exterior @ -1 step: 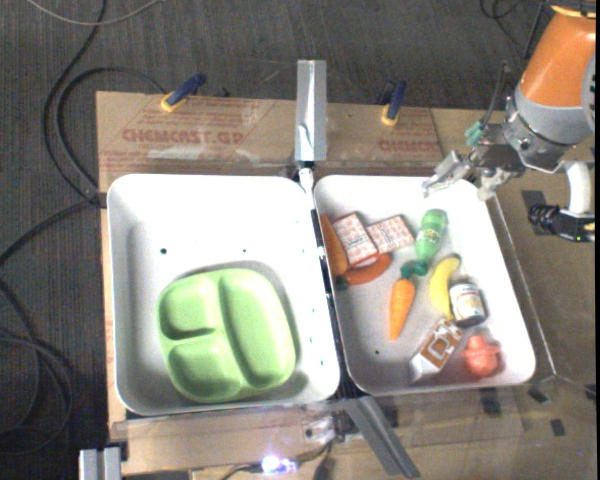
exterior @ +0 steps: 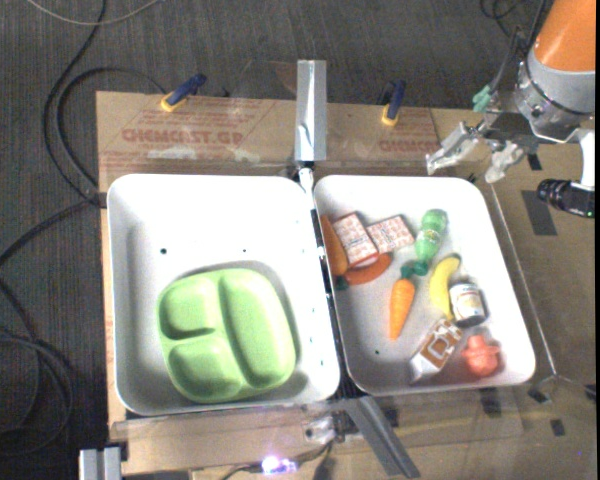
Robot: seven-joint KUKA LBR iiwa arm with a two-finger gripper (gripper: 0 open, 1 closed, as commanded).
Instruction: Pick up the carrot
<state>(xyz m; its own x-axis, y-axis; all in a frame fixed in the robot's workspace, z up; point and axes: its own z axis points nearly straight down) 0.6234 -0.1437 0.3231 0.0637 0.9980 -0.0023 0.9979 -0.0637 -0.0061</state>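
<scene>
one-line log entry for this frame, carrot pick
phase: pre-approach | gripper: open, holding nothing, above right bin's back-right corner | carrot: lying in right bin, untouched | left bin: green tray

Orange carrot (exterior: 401,306); green tray (exterior: 227,335); white bins (exterior: 130,268)

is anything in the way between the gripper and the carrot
Nothing visible blocks a descent from above. The two-finger gripper hangs outside the right white bin's far corner, and the orange carrot with green top lies uncovered on the bin floor. A yellow banana lies close beside it.
</scene>
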